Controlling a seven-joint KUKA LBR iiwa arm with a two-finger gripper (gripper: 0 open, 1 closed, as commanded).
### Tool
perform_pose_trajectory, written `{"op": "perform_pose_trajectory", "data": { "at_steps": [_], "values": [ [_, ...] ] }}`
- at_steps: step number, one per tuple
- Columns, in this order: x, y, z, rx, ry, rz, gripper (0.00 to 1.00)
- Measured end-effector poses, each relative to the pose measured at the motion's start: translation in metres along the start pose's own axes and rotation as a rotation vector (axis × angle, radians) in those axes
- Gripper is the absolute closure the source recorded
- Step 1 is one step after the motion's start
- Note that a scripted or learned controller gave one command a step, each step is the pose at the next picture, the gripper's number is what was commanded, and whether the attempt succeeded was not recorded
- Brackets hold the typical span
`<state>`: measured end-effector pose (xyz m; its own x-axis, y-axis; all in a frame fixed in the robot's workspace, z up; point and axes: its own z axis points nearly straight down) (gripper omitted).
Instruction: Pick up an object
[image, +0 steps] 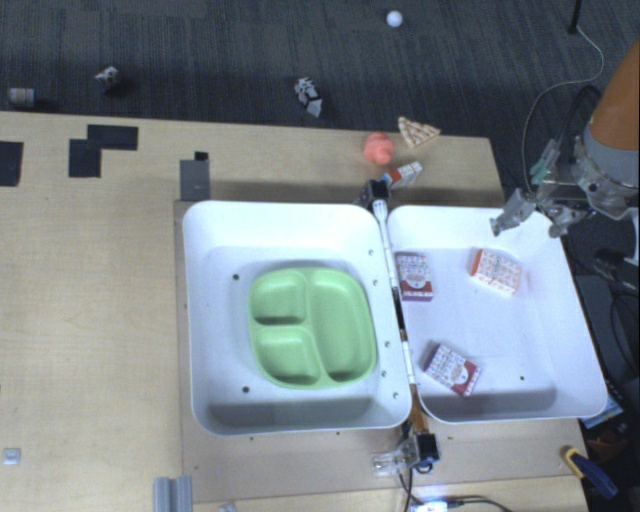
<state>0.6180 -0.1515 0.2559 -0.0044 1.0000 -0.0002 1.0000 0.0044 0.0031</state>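
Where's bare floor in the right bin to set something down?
In the right bin, the open floor lies between the orange-white packet and the lower red packet, running to the right wall. Along the divider it is crowded: the upper red packet sits there. The hand hangs over the top right corner.

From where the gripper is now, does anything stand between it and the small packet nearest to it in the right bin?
Nothing visible does. The gripper is over the far right corner of the right bin, and the nearest packet lies flat on bare white floor just below it in the view. The other two packets lie farther left, apart from it.
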Motion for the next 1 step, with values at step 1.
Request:
{"op": "perform_pose_trajectory", "data": {
  "at_steps": [1],
  "values": [
    [-0.0084, -0.0586, 0.1695, -0.003, -0.002, 0.002, 0.0]
  ]
}}
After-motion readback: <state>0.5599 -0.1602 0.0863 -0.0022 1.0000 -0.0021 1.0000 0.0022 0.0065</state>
